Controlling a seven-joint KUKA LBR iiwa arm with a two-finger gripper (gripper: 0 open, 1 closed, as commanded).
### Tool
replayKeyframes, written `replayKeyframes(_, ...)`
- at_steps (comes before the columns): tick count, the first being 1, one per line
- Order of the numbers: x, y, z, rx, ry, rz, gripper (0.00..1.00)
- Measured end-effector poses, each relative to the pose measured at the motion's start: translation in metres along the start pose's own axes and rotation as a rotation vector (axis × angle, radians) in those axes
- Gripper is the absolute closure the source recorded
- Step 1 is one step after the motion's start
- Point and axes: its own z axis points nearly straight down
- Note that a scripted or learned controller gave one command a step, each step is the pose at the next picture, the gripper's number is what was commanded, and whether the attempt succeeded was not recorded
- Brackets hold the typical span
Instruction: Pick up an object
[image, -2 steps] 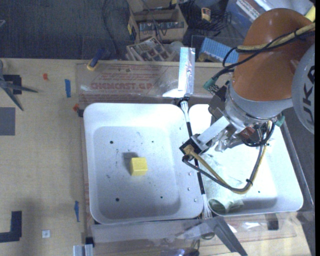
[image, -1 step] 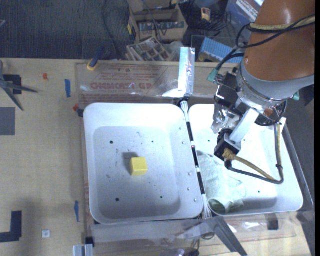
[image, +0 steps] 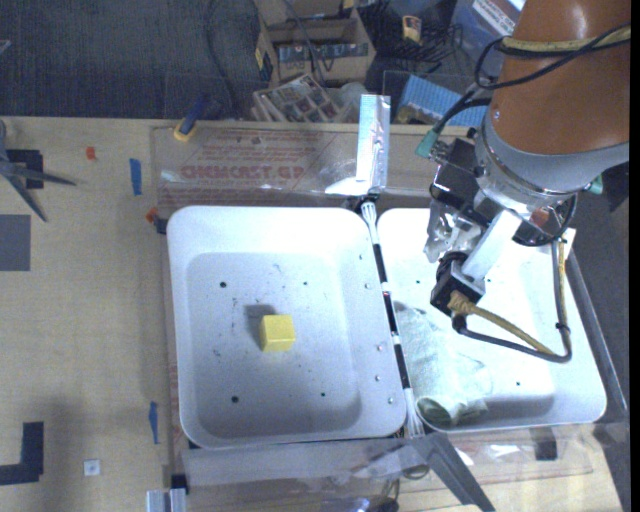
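**end effector over the right bin, yellow cube in the left bin**

the arm (image: 565, 70), with its broad orange band, comes in from the upper right of the frame and bends down toward the bins. the end effector (image: 445, 238) hangs over the upper left part of the right bin (image: 590, 400), close to the wall that it shares with the left bin (image: 200, 240). from this slanted view i cannot tell whether the end effector is open or closed.

the yellow cube (image: 278, 332) sits on the floor of the left bin, near its middle, with a dark shadow just to its upper left. it is well apart from the end effector, across the dividing walls. small dark specks dot the bin floor around it.

a pale cloth (image: 440, 358) lies in the lower left part of the right bin, along the wall next to the left bin. its lower end is rolled into a tube at the bin's lower left corner. it lies below the end effector in the frame.

both bins rest on the light wooden worktop (image: 80, 320). a clear panel with red lettering (image: 250, 165) lies along the upper edge of the bins. a thin black tool (image: 25, 178) lies at the far left of the frame.
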Motion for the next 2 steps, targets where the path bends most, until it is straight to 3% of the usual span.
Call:
replayKeyframes(1,0.002,0.000,-0.010,-0.001,0.000,-0.003,1.00)
replayKeyframes(2,0.011,-0.015,-0.008,0.004,-0.001,0.269,1.00)
